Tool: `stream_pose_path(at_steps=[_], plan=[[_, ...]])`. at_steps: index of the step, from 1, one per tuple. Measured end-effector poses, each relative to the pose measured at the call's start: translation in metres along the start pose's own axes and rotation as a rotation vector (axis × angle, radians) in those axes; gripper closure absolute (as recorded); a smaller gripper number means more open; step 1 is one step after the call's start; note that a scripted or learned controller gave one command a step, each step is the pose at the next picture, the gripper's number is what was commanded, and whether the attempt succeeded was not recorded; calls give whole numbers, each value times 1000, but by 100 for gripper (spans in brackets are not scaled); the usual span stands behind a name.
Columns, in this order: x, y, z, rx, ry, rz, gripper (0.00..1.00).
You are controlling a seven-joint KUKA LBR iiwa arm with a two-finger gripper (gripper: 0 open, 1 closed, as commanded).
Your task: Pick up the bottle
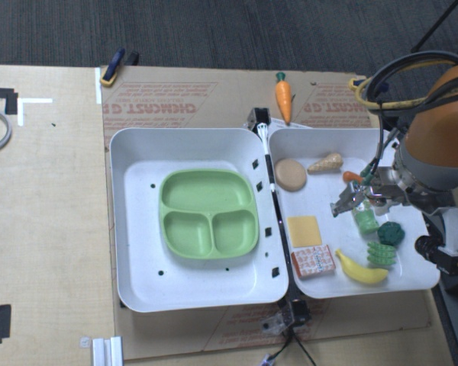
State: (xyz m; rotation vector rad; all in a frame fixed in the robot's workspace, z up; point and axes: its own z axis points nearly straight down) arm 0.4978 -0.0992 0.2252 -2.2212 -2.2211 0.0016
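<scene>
A: Where is the bottle (366, 220)?
B: In the right bin (424, 279), between the banana (361, 270) and a carrot piece (352, 177).
A: And the gripper (359, 202)?
B: Directly over the bottle; finger state cannot be told.

The bottle (366, 221) is small, translucent green, lying right of frame centre in the right bin, partly hidden.

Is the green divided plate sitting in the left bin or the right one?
Left bin. The green plate lies flat inside the left bin, apart from the gripper.
</scene>
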Motion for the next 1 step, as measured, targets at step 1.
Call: stream_pose_path(at_steps=[1], plan=[[0,0,-9,0,-1,2,100]])
